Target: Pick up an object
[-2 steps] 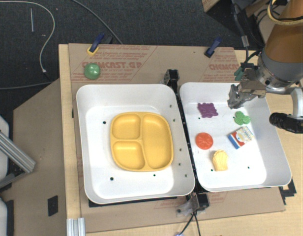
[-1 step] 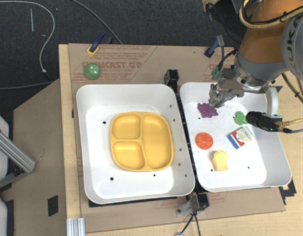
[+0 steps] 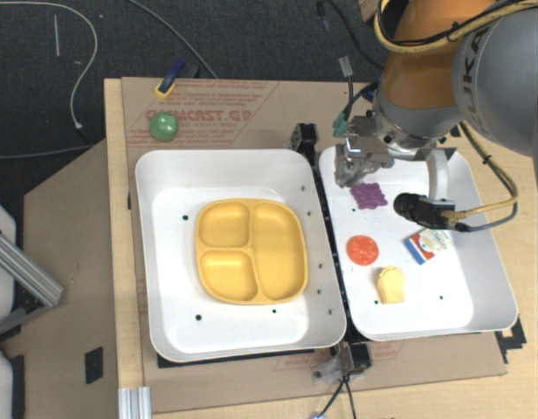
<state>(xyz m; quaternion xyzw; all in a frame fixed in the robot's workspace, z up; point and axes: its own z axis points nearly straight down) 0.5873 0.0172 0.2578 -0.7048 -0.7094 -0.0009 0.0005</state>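
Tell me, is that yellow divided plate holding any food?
Empty. All three compartments of the yellow plate show bare yellow plastic.

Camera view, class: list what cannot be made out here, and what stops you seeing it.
- Gripper: open or shut is unclear; wrist hardware crowds it.
- Purple object: shape too small to name.
- Blue-and-white packet: print too small to read.
- Right bin: far end hidden under the arm.

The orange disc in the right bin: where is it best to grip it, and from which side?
Probably from straight above, fingers across the rim of the orange disc. It lies flat on the floor of the right bin, apart from the yellow piece below it, so its edges are free.
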